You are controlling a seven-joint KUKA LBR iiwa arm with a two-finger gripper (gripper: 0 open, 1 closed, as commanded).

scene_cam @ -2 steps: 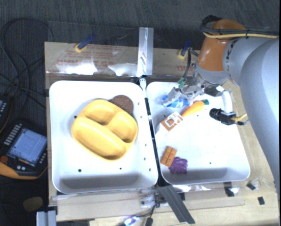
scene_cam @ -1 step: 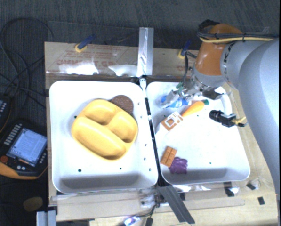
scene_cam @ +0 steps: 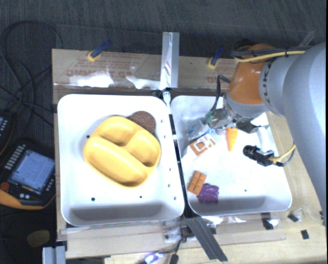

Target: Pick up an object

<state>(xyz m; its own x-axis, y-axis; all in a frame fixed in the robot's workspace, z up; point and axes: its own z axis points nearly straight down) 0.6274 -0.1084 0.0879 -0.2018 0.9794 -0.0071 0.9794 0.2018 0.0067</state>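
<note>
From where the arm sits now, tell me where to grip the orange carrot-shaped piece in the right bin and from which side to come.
Grip the carrot across its wide upper half, coming straight down from above. It lies flat on the right bin floor, tapering to a point toward the bin's near side, so the thick end gives the fingers more to close on. The arm's wrist crowds that upper end, so there is probably little room there.

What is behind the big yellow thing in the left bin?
A dark brown round disc shows behind the yellow thing, at its far edge. The yellow thing covers the disc's near part, so its full shape, and anything else under there, cannot be seen.
</note>
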